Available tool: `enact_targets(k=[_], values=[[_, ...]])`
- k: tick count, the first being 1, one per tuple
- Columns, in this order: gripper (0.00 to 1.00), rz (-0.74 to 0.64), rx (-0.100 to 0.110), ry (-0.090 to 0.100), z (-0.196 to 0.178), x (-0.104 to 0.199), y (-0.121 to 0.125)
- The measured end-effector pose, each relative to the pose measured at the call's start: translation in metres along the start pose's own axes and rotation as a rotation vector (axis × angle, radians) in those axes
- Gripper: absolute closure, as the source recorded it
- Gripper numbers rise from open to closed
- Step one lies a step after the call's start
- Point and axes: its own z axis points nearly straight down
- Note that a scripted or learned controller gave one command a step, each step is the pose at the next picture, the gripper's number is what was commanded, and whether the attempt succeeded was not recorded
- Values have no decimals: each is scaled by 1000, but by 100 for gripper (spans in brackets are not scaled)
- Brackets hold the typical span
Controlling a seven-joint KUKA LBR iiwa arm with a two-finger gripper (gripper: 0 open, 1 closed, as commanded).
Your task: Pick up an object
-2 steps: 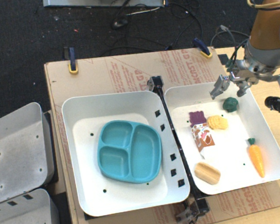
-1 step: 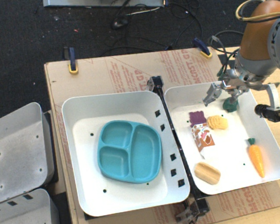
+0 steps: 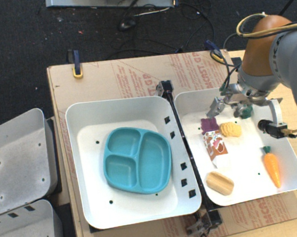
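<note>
Tool (image 3: 229,106) open, holding nothing; carrot (image 3: 272,167) lies lengthwise, green top pointing away.

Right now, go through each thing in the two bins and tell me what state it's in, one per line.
Teal divided plate: flat, right way up, in the left bin.
Purple block: resting in the right bin.
Yellow corn piece: lying loose.
Snack packet: lying flat.
Bread roll: lying on its side.
Carrot: lying flat, green top pointing away.
Pincer: above the right bin, holding nothing visible.

Teal divided plate (image 3: 137,160) in left bin (image 3: 82,150); spare white bins (image 3: 14,158) left of bench; cables (image 3: 141,14) on dark floor.
</note>
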Motion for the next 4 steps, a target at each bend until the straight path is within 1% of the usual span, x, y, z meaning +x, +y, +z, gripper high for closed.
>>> enact_targets(k=[1, 2, 3, 4], values=[[0, 0, -4, -2, 24, 1, 0], [100, -1, -9, -2, 11, 1, 2], [100, 1, -11, -3, -54, 0, 3], [100, 1, -10, -3, -94, 0, 4]])
